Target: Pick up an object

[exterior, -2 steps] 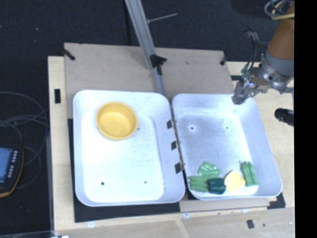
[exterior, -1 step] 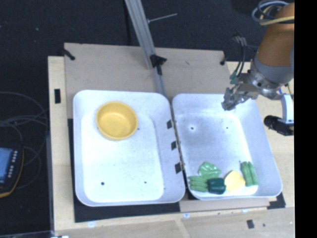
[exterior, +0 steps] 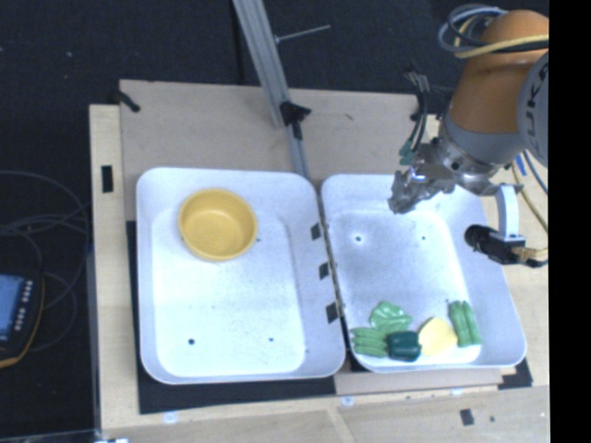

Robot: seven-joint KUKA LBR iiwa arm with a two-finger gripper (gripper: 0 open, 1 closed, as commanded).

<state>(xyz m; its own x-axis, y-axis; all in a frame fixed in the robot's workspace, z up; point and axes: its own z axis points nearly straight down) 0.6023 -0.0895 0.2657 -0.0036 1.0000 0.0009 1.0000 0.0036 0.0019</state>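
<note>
Overhead, the grey arm with its orange band reaches in from the right, its tool [exterior: 404,198] pointing down over the far edge of the right bin [exterior: 397,247]; whether it is wide or narrow cannot be told, and nothing shows in it. Well nearer the camera than the tool lie a yellow rounded piece [exterior: 438,337], ridged green pieces [exterior: 464,323] and a dark green block [exterior: 403,344]. Far left of the tool sits a smooth round yellow bowl [exterior: 218,224] in the left bin [exterior: 231,340], on the pale desk [exterior: 203,118].

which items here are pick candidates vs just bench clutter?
Candidates:
round yellow plastic bowl
dark green block
yellow lemon-shaped toy
ridged green pickle-shaped toy
leafy green toy

Clutter:
grey metal pole
black handheld pendant
</note>
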